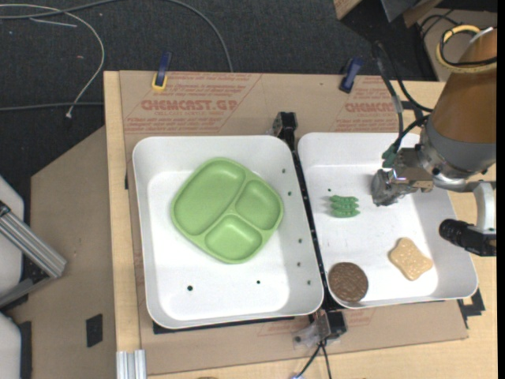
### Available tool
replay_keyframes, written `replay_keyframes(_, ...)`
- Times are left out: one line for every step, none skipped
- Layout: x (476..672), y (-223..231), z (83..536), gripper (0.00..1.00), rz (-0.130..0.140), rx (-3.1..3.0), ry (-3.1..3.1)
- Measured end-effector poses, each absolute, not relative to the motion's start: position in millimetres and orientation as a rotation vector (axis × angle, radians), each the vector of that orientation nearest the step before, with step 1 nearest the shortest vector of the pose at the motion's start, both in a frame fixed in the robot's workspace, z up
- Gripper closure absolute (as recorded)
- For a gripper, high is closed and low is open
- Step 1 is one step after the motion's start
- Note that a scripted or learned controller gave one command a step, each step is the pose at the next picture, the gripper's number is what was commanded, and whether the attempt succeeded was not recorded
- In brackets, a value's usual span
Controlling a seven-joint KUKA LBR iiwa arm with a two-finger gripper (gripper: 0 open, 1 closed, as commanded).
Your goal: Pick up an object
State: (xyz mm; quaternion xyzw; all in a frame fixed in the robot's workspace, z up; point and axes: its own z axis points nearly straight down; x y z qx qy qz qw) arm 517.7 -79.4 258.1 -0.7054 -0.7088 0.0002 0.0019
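A small green toy [344, 206] lies in the right bin [355, 156], near its left side. A tan cracker-shaped piece [410, 259] rests toward the bin's front right, and a brown round disc [348, 282] sits at its front left corner. My gripper [385, 189] hangs over the right bin, just right of the green toy and slightly above it. Nothing shows between its fingers, and their spacing is too dark to read.
The left bin [158, 235] holds a green divided plate [227, 209]. A black clamp [285, 124] sits between the bins at the back. Cables run along the arm [465, 109] on the right. Cardboard borders both bins.
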Motion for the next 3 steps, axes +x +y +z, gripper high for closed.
replay_keyframes(535.3,-34.4,244.5,1.00,0.000,-2.214,-2.225)
replay_keyframes(551.0,18.9,251.3,1.00,-0.005,-2.213,-2.229)
replay_keyframes(558.0,63.0,241.5,1.00,-0.002,-2.216,-2.226)
